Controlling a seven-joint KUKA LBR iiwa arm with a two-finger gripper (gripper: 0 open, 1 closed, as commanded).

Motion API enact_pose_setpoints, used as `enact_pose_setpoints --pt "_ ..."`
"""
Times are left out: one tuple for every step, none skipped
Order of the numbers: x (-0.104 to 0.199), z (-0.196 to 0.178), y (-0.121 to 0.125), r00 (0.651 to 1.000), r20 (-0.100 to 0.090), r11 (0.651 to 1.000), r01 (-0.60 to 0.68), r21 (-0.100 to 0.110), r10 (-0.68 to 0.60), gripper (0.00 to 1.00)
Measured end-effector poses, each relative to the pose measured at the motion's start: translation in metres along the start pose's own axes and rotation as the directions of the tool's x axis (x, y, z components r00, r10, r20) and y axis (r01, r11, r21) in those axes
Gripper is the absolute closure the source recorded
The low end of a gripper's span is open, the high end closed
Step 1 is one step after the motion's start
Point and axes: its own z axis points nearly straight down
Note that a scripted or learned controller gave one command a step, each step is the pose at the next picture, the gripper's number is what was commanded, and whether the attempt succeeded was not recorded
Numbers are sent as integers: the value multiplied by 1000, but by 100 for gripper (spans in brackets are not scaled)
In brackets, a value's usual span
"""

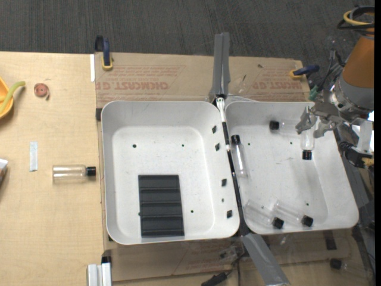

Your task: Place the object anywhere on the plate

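A black ribbed plate (pixel 161 205) lies flat in the front part of the left bin (pixel 119 159). Over the back right of the right bin (pixel 333 219) my gripper (pixel 311 128) is shut on a clear vial (pixel 307 142). The vial hangs upright between the fingers with its black cap pointing down. The gripper is far to the right of the plate, across the wall between the bins.
Several other clear vials with black caps lie in the right bin: one along its left wall (pixel 239 158), one at the back (pixel 274 124), two at the front (pixel 269 214). A capped bottle (pixel 72 171) lies on the bench left of the bins.
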Motion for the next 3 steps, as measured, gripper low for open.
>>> enact_pose_setpoints --pt "0 0 0 1000 0 1000 0 -1 0 0" --pt "-17 1 56 995 1 995 102 -2 -102 0" --pt "-31 -48 68 986 1 986 167 -4 -167 0"
